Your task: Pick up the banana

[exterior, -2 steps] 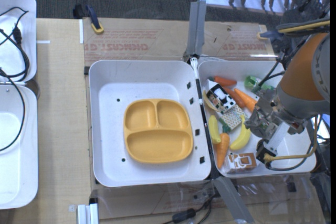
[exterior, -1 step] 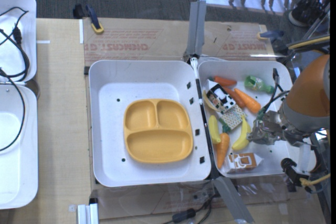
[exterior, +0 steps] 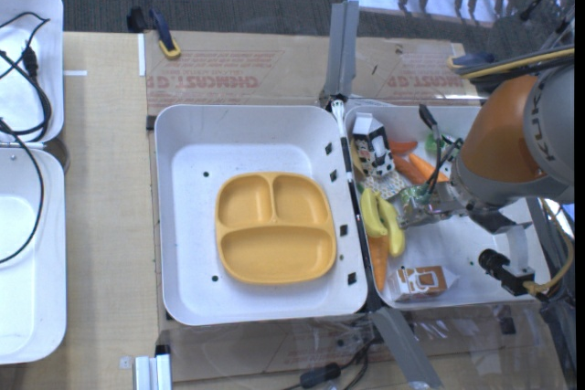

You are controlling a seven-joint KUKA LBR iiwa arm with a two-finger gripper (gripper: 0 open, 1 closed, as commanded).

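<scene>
The banana (exterior: pixel 382 219), yellow with a greenish tip, lies along the left wall of the right bin (exterior: pixel 457 292), running from upper left to lower right. My gripper (exterior: pixel 413 204) is low in this bin, just right of the banana's middle and very close to it. The grey arm with its orange band (exterior: pixel 498 142) reaches in from the right and hides the bin's right part.
Around the banana lie a black-and-white box (exterior: pixel 373 151), a carrot (exterior: pixel 419 167), an orange piece (exterior: pixel 379 262) and a small brown carton (exterior: pixel 422 281). The left bin (exterior: pixel 178 196) holds a yellow divided plate (exterior: pixel 274 226). A white table (exterior: pixel 27 196) with cables stands far left.
</scene>
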